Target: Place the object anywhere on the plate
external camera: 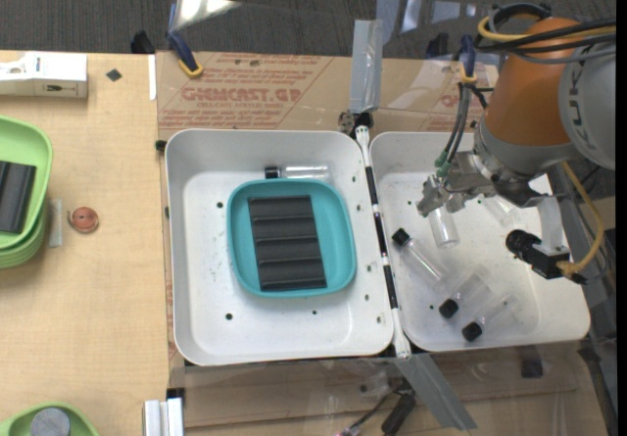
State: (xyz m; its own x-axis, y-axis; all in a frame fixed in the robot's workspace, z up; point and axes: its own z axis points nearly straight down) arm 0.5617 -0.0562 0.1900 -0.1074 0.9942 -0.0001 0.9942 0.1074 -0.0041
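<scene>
hanging over the right bin [578, 326], the gripper [441, 212] clasps a clear plastic tube [446, 228] between its fingers. the see-through tube hangs above that bin, well apart from the teal plate [338, 228] in the left bin [196, 326].

The grey arm [578, 101] enters from the right edge into the upper right of the frame, its orange band bulging above the wrist. The gripper [438, 204] hangs lower left of that band, pointing down and left.
</scene>
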